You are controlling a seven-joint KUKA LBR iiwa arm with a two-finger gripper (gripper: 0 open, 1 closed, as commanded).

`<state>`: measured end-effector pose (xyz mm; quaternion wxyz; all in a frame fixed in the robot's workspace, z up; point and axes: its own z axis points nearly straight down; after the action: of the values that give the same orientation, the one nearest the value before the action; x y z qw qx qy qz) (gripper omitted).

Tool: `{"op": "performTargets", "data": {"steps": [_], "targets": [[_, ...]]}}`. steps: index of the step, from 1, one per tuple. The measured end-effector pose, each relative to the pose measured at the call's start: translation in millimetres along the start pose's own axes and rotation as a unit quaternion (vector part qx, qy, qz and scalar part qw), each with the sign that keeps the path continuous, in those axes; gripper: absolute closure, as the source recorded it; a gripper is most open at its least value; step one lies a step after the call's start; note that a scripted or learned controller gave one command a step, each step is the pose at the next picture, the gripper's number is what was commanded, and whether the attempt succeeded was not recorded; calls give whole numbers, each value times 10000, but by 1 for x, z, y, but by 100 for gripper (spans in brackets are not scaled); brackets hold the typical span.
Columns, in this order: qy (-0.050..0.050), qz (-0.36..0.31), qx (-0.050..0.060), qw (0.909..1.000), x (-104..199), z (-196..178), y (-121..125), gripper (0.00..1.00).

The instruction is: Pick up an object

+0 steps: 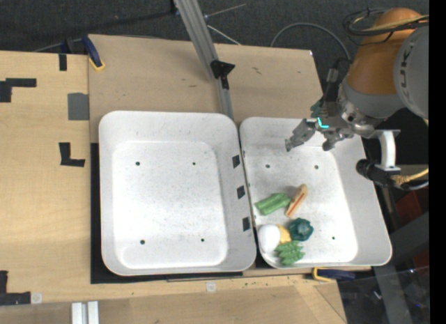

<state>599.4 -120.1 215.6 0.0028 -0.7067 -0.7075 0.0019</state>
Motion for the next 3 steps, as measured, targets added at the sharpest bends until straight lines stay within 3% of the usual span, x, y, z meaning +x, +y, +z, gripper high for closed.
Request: {"op": "performTargets", "data": {"steps": [1,3], "targets": [[-5,-7,-23,10000,0,-3,1,0],[-6,-2,8,10000,6,126,1,0]]}}
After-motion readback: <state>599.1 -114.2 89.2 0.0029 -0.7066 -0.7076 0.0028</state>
